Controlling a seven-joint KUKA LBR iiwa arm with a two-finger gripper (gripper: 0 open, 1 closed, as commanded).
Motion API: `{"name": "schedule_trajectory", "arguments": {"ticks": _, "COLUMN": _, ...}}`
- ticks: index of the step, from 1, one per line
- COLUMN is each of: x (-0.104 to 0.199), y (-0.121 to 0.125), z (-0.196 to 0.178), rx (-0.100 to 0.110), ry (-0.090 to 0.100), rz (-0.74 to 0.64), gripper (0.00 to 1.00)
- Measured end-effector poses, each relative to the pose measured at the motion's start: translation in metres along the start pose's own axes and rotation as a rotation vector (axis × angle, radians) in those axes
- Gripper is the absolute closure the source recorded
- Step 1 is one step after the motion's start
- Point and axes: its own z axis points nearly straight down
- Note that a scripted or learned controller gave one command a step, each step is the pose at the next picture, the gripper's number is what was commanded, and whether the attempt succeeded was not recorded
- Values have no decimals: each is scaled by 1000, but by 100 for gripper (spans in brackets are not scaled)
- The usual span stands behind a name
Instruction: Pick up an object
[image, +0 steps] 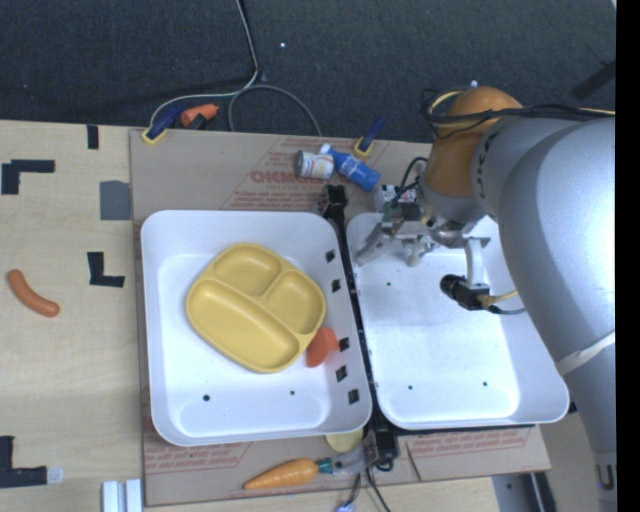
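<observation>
My gripper (388, 250) hangs over the far left corner of the right bin (440, 370), just above its white floor. Its two grey fingers (366, 249) stand apart, open, with nothing between them. In the left bin (160, 340) lies a yellow divided plate (255, 305). A small orange-red object (321, 347) rests against the plate's right edge, close to the wall between the bins. The arm's grey body and orange band (470, 130) cover the right bin's far right side.
A blue and white bottle (338, 165) lies on the cardboard behind the bins. A toy carrot (283, 474) lies in front of them, a toy sausage (32, 293) far left on the bench. An orange clamp (180, 118) grips the cardboard's back edge.
</observation>
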Motion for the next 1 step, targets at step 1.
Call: {"name": "schedule_trajectory", "arguments": {"ticks": 1, "x": 1, "y": -30, "z": -1, "rx": -9, "ry": 0, "rz": 2, "gripper": 0}}
